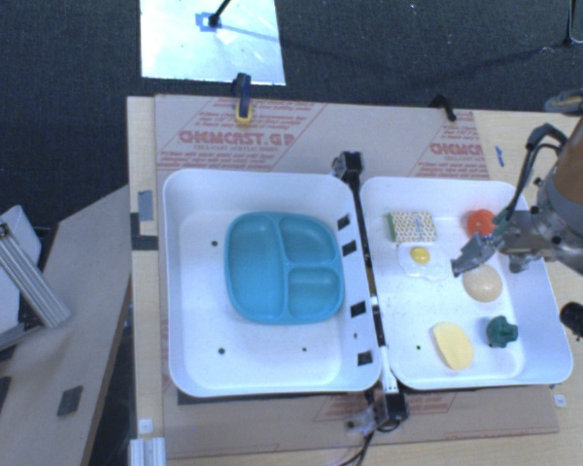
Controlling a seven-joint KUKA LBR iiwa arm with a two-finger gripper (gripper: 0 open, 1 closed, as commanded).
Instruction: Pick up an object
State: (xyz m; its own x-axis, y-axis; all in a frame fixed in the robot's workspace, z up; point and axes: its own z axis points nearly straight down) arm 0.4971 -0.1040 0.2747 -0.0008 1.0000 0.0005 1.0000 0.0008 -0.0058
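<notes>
The right bin (539, 362) holds several small objects. A green-speckled square (410, 226) lies at its back, with a fried-egg toy (421, 257) just in front of it. An orange-red piece (479, 221) sits at the back right. A beige rounded lump (483, 285) lies mid-right, a yellow oval (453, 345) near the front, and a dark green piece (501, 332) to its right. My gripper (471, 255) reaches in from the right and hangs over the bin, between the orange-red piece and the beige lump and close above the lump. I see nothing held in it.
The left bin (189, 357) carries a blue divided plate (282, 267). A black-clipped divider (360, 260) runs between the two bins. The grey arm (568, 202) crosses the right bin's right rim. A metal sheet (209, 27) lies beyond the bench.
</notes>
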